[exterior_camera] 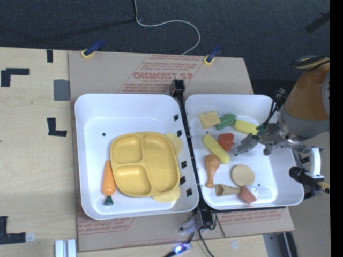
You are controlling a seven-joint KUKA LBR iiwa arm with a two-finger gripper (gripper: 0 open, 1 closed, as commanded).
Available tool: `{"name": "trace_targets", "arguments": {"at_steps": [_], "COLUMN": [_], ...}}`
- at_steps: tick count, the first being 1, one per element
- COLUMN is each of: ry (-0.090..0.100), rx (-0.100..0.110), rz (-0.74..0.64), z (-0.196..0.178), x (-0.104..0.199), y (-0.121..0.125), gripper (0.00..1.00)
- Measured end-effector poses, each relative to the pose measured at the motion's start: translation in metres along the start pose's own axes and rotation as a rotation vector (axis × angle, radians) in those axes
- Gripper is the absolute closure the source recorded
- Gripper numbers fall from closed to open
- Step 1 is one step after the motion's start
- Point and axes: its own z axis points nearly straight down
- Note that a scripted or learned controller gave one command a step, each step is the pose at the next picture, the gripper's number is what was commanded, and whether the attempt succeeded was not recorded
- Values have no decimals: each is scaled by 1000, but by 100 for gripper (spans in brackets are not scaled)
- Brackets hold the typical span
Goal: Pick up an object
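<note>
Nearest the camera, at the near edge of the right bin (278,196), lie a pink-and-tan piece (247,195) and a small cone (227,189), touching or nearly so. Just beyond them sits a round tan disc (242,174), w/ a drumstick (211,168) to its left, thin end pointing near. Farther in: a corn cob (215,148) lying at a slant, a red piece (226,141) just right of it, a 2nd yellow piece (245,126) toward the far right, a green pod (226,120) and a tan square cracker (209,120) at the far left of that bin.

Gripper (242,145) reaches in from the right, low over the right bin, tip close to the red piece and above the disc. Jaws look dark and blurred (can't tell whether wide or narrow), and nothing is seen between them.

Left bin (86,143) holds a yellow divided plate (144,163), 3 compartments, w/ a pale yellow lid-like piece (166,195) peeking from under its near-right edge. An orange carrot (108,179) lies just left of the plate, green end toward the near side.

Both bins sit on a cardboard sheet (155,71) on the tabletop; a white cable (171,24) loops on the dark surface at the far side.
</note>
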Motion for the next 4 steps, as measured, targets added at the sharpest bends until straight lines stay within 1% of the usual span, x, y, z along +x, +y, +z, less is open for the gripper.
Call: {"name": "trace_targets", "arguments": {"at_steps": [1, 2, 3, 4], "ry": [0, -2, -4, -2], "rx": [1, -5, -7, -8], "rz": [0, -1, -1, 0], "z": [64, 77, 65, 22], "x": [-1, 0, -1, -5], "y": [-4, -4, -3, -1], "gripper": [0, 0, 100, 100]}}
